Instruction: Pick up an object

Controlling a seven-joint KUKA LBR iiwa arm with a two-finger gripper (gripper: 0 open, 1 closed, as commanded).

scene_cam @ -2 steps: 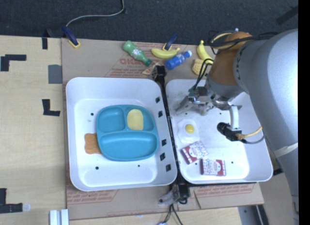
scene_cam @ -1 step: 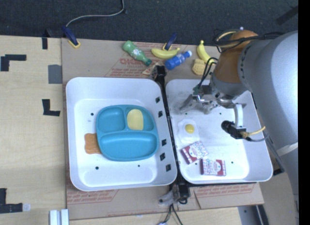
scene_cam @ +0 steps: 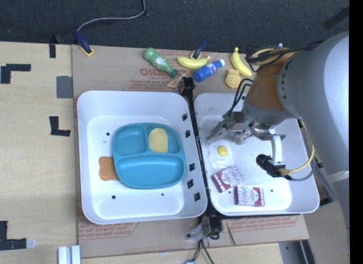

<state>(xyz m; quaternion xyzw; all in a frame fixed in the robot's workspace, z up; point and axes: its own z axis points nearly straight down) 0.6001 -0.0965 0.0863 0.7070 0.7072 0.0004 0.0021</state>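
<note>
Since the gripper [scene_cam: 222,131] hovers just far of the white-and-yellow fried-egg toy [scene_cam: 220,151] in the right white bin [scene_cam: 306,200], w/ jaw state I can't tell, a descent risks missing; flat egg may slip, or nudge the red packets [scene_cam: 228,178] nearby.

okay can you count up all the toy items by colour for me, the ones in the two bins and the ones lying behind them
Yellow: 5 (two bananas, corn piece, oval piece on the plate, egg yolk on its white)
Blue: 2 (divided plate, bottle)
Green: 1 (bottle)
Orange-brown: 1 (toast-like piece)
Red and white: 2 (packets)
Total: 11
</note>
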